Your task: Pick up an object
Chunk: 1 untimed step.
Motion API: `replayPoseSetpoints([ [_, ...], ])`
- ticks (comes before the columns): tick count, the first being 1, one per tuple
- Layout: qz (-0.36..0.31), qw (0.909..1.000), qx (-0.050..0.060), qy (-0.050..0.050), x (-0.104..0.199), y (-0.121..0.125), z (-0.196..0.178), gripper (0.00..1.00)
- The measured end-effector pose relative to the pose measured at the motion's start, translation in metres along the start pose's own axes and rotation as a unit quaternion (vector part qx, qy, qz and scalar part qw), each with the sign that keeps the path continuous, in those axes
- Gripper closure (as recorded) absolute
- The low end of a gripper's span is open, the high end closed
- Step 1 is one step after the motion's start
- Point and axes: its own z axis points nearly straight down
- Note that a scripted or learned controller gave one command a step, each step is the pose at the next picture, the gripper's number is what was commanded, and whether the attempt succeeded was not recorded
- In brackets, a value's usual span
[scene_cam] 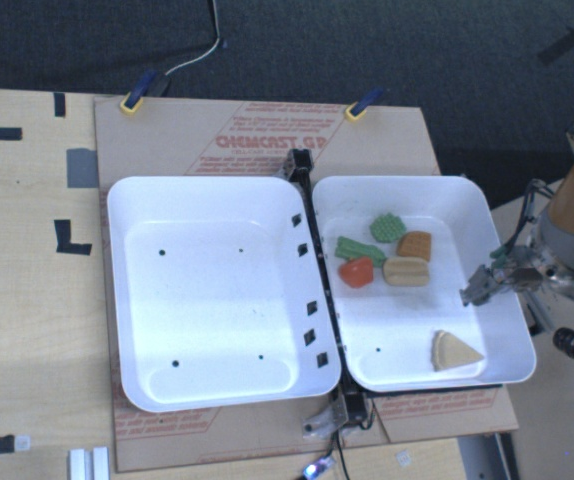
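Where the right white plastic bin (497, 268) meets its near right corner, a pale tan wedge-shaped piece (453, 351) lies flat, its long axis running left to right and its narrow tip aimed at the bin's right wall. Farther in, along the right wall, the dark two-finger gripper (479, 289) hangs over the rim on the grey arm (557, 258); whether it is spread or pressed together cannot be told, and nothing shows in it. Toward the bin's middle, a cluster lies together: a red rounded piece (357, 272), a beige block (405, 272) lying left to right, an orange-brown block (414, 245), a green strip (359, 250) and a green bumpy piece (388, 228). The left white bin (127, 268) sits beside it on the counter (27, 298).
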Motion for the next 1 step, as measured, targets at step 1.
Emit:
replayPoseSetpoints([
  [1,-0.004,1.0,-0.005,-0.001,0.0628,0.0392,-0.036,1.0],
])
